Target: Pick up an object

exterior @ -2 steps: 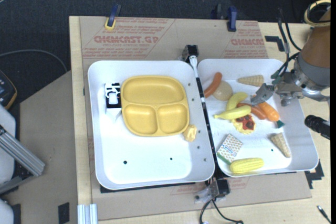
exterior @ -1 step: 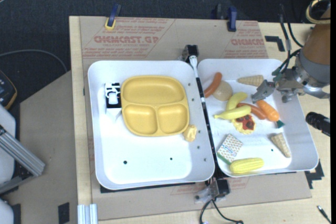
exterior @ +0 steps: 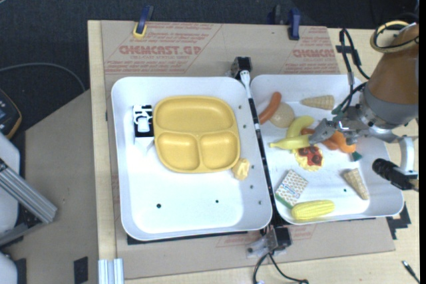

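My gripper (exterior: 323,132) hangs low over the middle of the right bin (exterior: 381,208), at the end of the grey and orange arm (exterior: 393,86) that reaches in from the right. Its tip is right beside a banana (exterior: 293,134) and just above a red and yellow pizza-like piece (exterior: 310,157). An orange carrot-like piece (exterior: 344,142) lies directly under the gripper body. I see nothing clearly held. Around it lie a sausage (exterior: 269,108), a beige round piece (exterior: 283,117) and a cone (exterior: 318,102).
The right bin's front holds a corn cob (exterior: 313,209), a patterned square packet (exterior: 291,187) and a second cone (exterior: 356,183). In the left bin (exterior: 193,213) are a yellow divided plate (exterior: 197,132), a black and white item (exterior: 143,121) and a small yellow piece (exterior: 241,169).
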Controlling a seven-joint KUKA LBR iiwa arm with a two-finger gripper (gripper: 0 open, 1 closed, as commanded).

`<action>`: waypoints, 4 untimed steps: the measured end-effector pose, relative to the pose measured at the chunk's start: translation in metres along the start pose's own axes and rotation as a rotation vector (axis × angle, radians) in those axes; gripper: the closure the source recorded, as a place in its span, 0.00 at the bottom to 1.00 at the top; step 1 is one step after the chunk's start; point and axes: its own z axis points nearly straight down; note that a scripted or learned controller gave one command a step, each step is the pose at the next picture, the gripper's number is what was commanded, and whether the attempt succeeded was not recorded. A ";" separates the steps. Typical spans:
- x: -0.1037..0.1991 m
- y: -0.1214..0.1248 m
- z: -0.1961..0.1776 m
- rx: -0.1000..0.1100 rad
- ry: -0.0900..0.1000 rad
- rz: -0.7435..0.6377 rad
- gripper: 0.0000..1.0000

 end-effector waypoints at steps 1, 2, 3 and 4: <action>0.000 0.001 0.046 -0.007 -0.002 0.000 0.00; 0.000 0.002 0.033 -0.011 -0.003 0.000 1.00; -0.001 0.010 -0.028 -0.014 -0.005 -0.002 1.00; 0.005 0.019 -0.077 -0.014 -0.005 -0.003 1.00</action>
